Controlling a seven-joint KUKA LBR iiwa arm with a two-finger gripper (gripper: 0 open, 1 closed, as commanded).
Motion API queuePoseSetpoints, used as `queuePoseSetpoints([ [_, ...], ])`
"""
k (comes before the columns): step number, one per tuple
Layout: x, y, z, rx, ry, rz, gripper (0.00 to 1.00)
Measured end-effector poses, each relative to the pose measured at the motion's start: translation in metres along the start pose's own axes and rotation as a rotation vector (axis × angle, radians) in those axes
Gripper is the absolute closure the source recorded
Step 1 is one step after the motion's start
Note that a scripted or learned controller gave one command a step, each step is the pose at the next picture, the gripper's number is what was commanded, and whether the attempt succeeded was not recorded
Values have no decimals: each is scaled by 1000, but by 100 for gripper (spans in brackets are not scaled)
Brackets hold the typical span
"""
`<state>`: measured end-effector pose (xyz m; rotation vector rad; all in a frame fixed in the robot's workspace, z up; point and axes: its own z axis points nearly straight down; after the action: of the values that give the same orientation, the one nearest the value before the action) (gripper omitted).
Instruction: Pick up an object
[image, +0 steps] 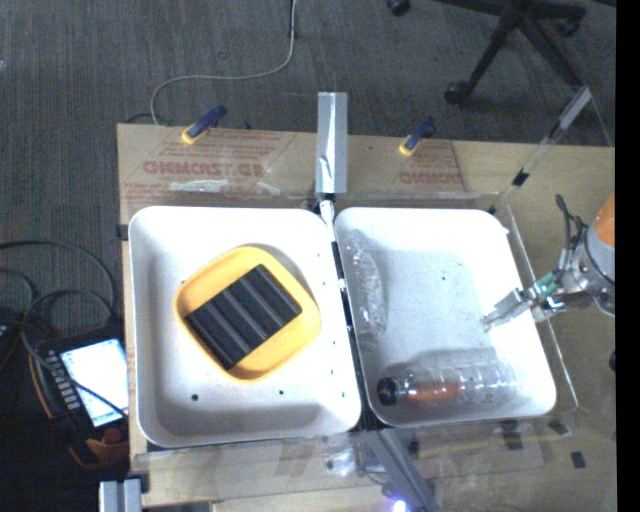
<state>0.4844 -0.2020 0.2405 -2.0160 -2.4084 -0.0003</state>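
A yellow block with a black ribbed top (249, 311) lies tilted in the middle of the left bin (160, 400). In the right bin (440, 250), a clear plastic bottle with a dark cap (445, 385) lies on its side along the front wall. A second clear, crinkled plastic piece (363, 285) rests against that bin's left wall. My gripper (497, 314) reaches in over the right bin's right rim, above and to the right of the bottle, and nothing shows in its grasp.
The bins stand on a wooden board (200, 170) held by two blue-and-yellow clamps (203, 124). A metal bar (331, 140) stands upright behind the seam between the bins. A tablet and cables (85, 375) lie on the floor to the left.
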Motion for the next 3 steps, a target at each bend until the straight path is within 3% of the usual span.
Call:
queuePoseSetpoints([
  [1, 77, 13, 102, 2, 2, 43, 0],
  [2, 74, 78, 69, 2, -2, 247, 0],
  [3, 74, 78, 60, 4, -4, 246, 100],
])
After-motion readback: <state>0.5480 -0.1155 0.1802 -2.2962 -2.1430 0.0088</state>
